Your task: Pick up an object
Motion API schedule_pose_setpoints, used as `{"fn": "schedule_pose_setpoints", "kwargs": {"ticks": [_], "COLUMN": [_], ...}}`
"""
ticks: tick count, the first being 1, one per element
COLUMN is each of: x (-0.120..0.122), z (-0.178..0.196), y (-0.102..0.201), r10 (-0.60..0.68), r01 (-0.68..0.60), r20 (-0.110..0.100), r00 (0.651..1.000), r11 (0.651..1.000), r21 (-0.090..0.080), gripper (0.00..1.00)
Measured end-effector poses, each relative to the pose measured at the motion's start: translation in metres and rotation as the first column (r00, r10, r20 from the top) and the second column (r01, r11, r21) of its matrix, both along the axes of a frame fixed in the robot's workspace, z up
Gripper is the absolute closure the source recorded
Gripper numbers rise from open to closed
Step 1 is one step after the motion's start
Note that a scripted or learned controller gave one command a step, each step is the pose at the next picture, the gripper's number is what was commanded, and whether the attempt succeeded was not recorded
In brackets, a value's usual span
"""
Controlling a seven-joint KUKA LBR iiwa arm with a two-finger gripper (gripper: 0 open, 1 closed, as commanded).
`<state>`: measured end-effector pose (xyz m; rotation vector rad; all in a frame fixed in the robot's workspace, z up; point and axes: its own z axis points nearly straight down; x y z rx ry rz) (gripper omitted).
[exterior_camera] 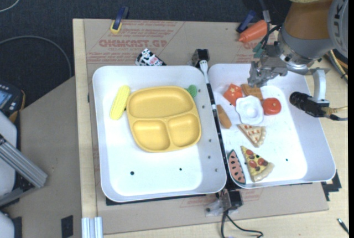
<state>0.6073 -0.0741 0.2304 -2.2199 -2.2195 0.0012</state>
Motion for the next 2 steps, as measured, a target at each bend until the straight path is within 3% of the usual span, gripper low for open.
{"fn": "schedule_pose_setpoints", "kwargs": {"ticks": [1,2], "x": [-0.018,-0.008], "z": [-0.010,0.002], "y": [-0.003,0.008], "r10": [-0.001,0.002], "r01": [0.001,-0.002], "r20": [-0.002,0.006], "r00": [1.000,1.000], "r11": [1.000,1.000], "r21": [0.000,-0.001], "gripper": [1.00,1.00]}}
